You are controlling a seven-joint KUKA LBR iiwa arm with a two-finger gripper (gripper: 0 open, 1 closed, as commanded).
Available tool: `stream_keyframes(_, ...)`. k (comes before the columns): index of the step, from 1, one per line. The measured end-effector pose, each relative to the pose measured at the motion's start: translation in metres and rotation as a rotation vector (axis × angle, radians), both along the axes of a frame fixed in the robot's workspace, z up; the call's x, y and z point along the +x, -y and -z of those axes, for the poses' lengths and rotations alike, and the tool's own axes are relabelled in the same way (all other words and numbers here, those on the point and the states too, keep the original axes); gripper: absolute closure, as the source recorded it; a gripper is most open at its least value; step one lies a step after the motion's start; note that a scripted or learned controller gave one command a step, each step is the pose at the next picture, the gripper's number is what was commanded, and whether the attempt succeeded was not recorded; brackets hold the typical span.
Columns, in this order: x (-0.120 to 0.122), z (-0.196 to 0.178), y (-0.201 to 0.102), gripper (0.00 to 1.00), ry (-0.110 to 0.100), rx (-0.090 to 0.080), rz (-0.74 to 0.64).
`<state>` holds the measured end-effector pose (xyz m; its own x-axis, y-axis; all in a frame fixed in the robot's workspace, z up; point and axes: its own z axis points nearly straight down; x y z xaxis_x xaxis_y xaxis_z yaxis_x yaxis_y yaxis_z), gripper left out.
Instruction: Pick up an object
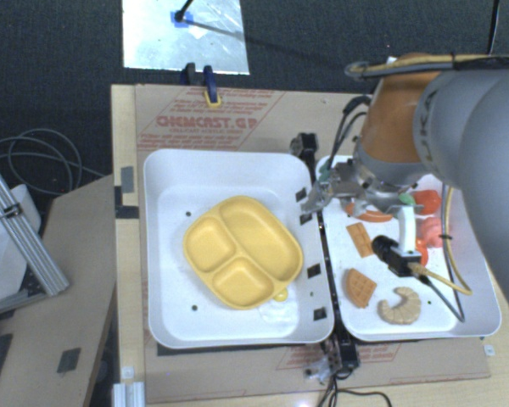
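Objects to pick, listed by bin. In left bin (pixel 165 193), lower middle of frame: yellow divided plate (pixel 242 248), three compartments, turned at a slant, flat on the bin floor, close to the wall shared with the neighbouring bin.

In right bin (pixel 475 312), lower right of frame:
- Orange cracker (pixel 359 238), just below the gripper.
- Waffle piece (pixel 360 287), lower down, near the dividing wall.
- Tan croissant-shaped piece (pixel 399 306), just right of the waffle piece, near the bin's lower rim.
- Red-orange piece (pixel 426 202), higher up, partly hidden behind the arm.

All four loose on the bin floor, apart from one another.

Gripper (pixel 348 192) over the upper left part of right bin, close to the dividing wall, above the orange cracker. Wide or narrow: cannot tell, masked by the wrist and its fittings. Grey arm (pixel 475 134) with orange band entering from the upper right of the frame, covering the bin's upper right corner.

Elsewhere:
- Foil sheet (pixel 187 24) at top of frame.
- Blue-and-yellow clamp (pixel 210 87) just below it, at the upper edge of the cardboard base (pixel 229 121).
- Coiled cables (pixel 34 159) at far left.
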<state>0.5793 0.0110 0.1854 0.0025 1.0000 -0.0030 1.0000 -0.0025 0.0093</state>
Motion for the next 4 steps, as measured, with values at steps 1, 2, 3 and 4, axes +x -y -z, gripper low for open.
stream_keyframes(1, -0.057, 0.001, -0.027, 0.00, -0.012, 0.004, -0.007)
stream_keyframes(2, -0.094, 0.001, 0.020, 0.00, -0.011, 0.002, 0.001)
stream_keyframes(3, -0.085, 0.001, -0.066, 0.00, -0.008, 0.006, -0.015)
stream_keyframes(4, 0.036, 0.000, -0.003, 0.00, 0.002, -0.001, -0.001)
